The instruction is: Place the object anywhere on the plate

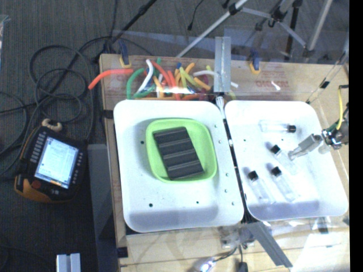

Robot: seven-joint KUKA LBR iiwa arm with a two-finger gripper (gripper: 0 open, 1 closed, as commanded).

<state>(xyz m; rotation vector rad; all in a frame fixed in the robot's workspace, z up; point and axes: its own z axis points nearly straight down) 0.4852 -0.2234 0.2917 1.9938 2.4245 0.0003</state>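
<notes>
A green plate (209,152) lies in the left white bin (170,214). A dark grey ribbed block (178,152) rests flat on the plate, filling most of its middle. In the right bin (306,208) lie several small clear vials with black caps, among them one (278,128) near the back and one (256,183) near the front left. My gripper (300,148) reaches in low from the right edge as a slim grey piece. Its tip is just right of a black-capped vial (274,149), and I see nothing between its fingers.
A bundle of coloured tubes (164,81) lies behind the left bin on the wooden bench. An upright metal post (222,67) stands at the back between the bins. A teach pendant (51,163) and cables sit on the floor at left.
</notes>
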